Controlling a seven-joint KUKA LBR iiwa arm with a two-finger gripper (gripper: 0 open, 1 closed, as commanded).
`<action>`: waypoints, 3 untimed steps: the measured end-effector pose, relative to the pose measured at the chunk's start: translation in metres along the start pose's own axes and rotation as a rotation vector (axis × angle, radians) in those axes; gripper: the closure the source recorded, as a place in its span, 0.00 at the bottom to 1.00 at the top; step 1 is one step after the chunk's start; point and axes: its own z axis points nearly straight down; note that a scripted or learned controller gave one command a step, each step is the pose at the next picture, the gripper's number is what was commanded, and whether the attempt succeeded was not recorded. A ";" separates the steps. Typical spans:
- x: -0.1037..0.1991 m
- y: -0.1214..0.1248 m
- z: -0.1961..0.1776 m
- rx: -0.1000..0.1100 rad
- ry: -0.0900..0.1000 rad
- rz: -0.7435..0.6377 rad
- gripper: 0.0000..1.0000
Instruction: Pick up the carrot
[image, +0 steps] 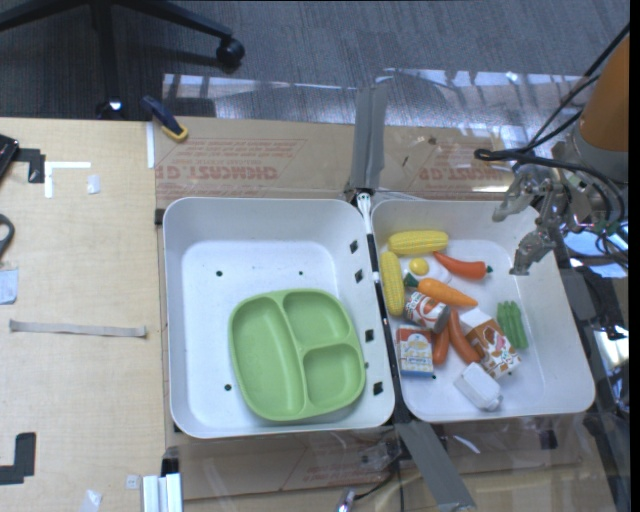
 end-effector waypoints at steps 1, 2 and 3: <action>-0.011 0.031 0.087 0.001 0.000 0.201 0.00; 0.018 0.069 0.118 0.001 0.000 0.418 0.00; 0.023 0.080 0.130 0.002 -0.006 0.460 0.00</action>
